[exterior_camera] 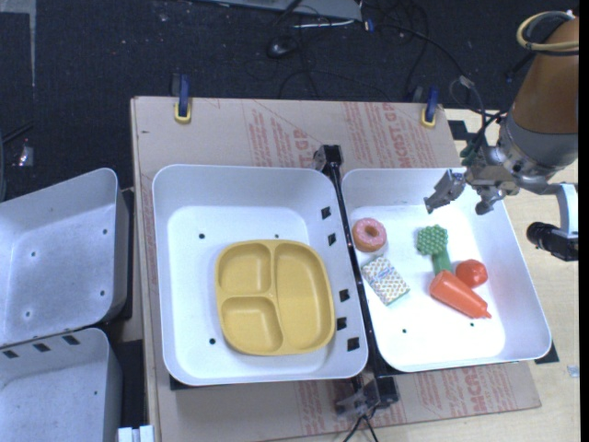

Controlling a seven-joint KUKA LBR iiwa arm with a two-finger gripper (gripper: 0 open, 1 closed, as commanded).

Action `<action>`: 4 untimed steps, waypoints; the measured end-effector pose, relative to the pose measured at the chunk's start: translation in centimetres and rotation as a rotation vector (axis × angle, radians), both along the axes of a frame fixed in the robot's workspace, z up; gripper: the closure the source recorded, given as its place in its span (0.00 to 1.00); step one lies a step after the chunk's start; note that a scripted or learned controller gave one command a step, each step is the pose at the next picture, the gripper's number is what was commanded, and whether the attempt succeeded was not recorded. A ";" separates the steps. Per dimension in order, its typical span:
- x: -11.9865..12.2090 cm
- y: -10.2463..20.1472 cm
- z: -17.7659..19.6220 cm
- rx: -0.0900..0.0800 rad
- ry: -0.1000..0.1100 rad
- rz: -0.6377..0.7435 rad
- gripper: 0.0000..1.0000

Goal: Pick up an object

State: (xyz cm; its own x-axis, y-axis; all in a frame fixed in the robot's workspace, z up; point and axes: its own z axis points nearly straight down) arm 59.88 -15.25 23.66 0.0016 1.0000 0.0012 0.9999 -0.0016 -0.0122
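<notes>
The right bin (515, 339) holds a pink frosted doughnut (369, 234), a green broccoli piece (432, 242), a small patterned white box (386, 281), a red tomato (471, 272) and an orange carrot (458, 296). My gripper (466, 194) hangs over the bin's far right corner, above and to the right of the broccoli. Its two fingers are spread apart with nothing between them, so it is open.
A yellow divided plate (275, 296) lies in the left bin (184, 247). A black divider (345, 238) runs between the bins. Two blue-and-yellow clamps (182, 98) hold the cardboard base at the back. Grey trays (55, 247) sit off to the left.
</notes>
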 end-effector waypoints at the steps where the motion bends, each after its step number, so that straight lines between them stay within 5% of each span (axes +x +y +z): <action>1: 0.2 0.0 0.7 -0.002 -0.012 0.002 0.00; 4: 0.1 0.5 -14.5 -0.003 -0.012 0.001 0.00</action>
State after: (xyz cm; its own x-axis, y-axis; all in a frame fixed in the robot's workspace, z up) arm 59.94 -14.79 9.13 0.0005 1.0000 -0.0017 1.0000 -0.0005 0.0001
